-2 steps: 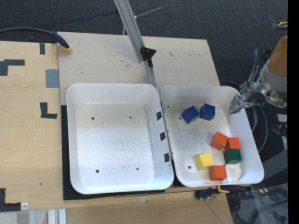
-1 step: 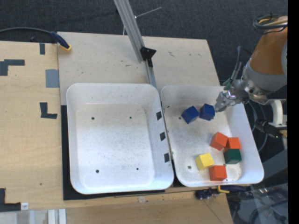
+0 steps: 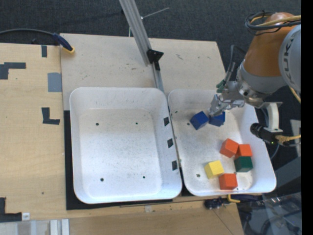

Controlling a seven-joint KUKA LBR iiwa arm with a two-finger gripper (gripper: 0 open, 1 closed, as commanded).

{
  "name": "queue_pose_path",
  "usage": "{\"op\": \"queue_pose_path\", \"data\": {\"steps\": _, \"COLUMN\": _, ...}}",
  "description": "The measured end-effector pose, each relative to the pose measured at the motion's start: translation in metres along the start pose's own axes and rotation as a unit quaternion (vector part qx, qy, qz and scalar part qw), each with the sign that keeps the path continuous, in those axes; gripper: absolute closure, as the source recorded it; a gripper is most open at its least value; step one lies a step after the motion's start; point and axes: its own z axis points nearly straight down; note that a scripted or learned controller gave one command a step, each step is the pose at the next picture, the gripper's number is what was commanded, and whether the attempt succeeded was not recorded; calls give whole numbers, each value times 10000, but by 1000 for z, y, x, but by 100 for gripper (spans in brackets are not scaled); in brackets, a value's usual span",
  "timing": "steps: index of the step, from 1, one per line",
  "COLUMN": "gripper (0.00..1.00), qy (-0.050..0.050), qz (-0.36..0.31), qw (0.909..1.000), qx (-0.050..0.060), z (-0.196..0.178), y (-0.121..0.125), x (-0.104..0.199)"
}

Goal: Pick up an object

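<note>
The grey arm (image 3: 274,48) with its orange band reaches in from the right, over the far part of the right bin (image 3: 186,106). Its gripper (image 3: 218,112) points down into that bin and sits directly over a blue cube (image 3: 217,119), which shows just beneath and around the fingertips. Whether the fingers are spread or closed on that cube cannot be told from this angle, since the wrist covers them.

Just to the left of that cube lies a second blue cube (image 3: 198,120), turned at an angle on the bin floor; the two blue cubes are close together, almost touching.

Nearer in the same bin, toward its right side, sits a cluster of blocks. An orange cube (image 3: 229,148) lies to the left of another orange cube (image 3: 245,150), and a dark green cube (image 3: 243,164) rests just near of that second one, touching it. A yellow cube (image 3: 213,169) lies to the left of the green one, and a third orange cube (image 3: 228,181) sits at the near edge of the cluster, just beside the yellow one.

The left bin (image 3: 78,131) stands beside the right bin, their rims meeting along the middle. A slanted metal bar (image 3: 137,23) crosses the far side of the wooden bench (image 3: 29,131).
</note>
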Motion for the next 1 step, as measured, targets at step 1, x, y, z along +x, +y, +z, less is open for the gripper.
{"op": "queue_pose_path", "data": {"steps": 1, "gripper": 100, "qy": -3, "qz": 1, "qw": 10000, "qx": 3, "z": 2, "y": 12, "x": 51}}
